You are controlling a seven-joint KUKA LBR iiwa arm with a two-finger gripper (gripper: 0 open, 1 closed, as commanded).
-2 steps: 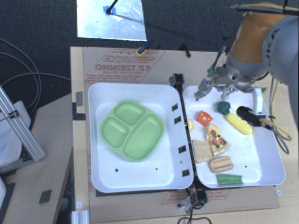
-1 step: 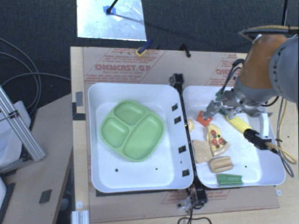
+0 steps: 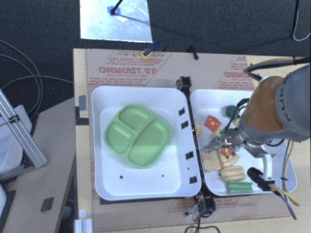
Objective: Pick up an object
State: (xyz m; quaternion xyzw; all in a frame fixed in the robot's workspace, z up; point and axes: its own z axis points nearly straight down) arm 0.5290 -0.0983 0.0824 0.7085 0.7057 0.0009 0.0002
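- Reaches into the right bin on the grey-and-orange arm, with the pincer low over a clutter of toy food.
- Cannot tell whether the pincer is apart or together: too small, and too mixed in with the things under it.
- Shows nothing clearly clamped, so no claim of a hold.
- Puts the likeliest target, a pizza slice, just under the pincer, touching a tan piece on its left and a bun below it.
- Places a red block a little above the pincer, and a green block against the bin's near wall, just beside the bun.
- Holds a green plate in the left bin, well apart from the work.
- Risks a miss: a flat slice with little edge to bite, so probably a scrape across the top and a close on air.
- Risks a double catch: slice, tan piece and bun crowded together, so a chance of pinching two, or of shoving one into the others.
- Risks a slip on the lift: with a hold on a thin corner only, likely to tilt and drop back.
- Risks a snag on the black bar between the bins, near the pincer's left, should the approach drift that way.
- Judges the pick as not yet done.
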